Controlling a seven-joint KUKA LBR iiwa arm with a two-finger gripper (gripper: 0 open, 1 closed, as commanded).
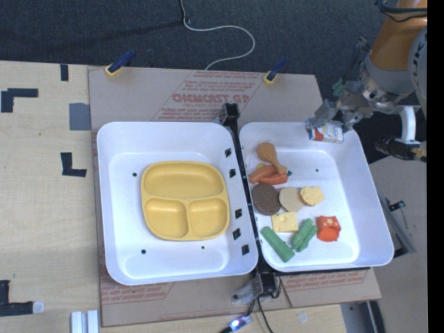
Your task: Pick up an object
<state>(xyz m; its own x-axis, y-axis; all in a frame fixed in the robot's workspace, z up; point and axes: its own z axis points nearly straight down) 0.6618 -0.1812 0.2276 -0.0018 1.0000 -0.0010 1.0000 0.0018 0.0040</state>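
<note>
While the grey arm with its orange band [401, 40] hangs over the upper right of the frame, its pincer [326, 127] sits right at the far rim of the right-hand shallow white bin [371, 186], and there's a small red-and-white something at its tip; whether that scrap is a held object or part of the tool, and how wide the pincer stands, I cannot tell from this slant. Down in that right bin lies the choice of targets, bunched toward the middle, probably tipped in loose: a tan toy drumstick [269, 156] resting against an orange carrot-like piece [268, 177], a dark brown round disc [265, 198] touching a beige round biscuit [290, 200], a yellow ruffled chip-like piece [311, 196] beside that, a pale yellow cheese cube [284, 222], two green bean-shaped pieces [288, 240] angled together, and a red pepper-like toy [328, 228] just apart at lower right. Over in the left-hand white bin [118, 186], centre left of the frame, a yellow three-compartment plastic tray [185, 200] sits flat. Both bins rest on a brown cardboard sheet [201, 96] clipped to the bench, likely so nothing slides. My read: the pick is not settled, and the tight cluster could foul a grasp.
</note>
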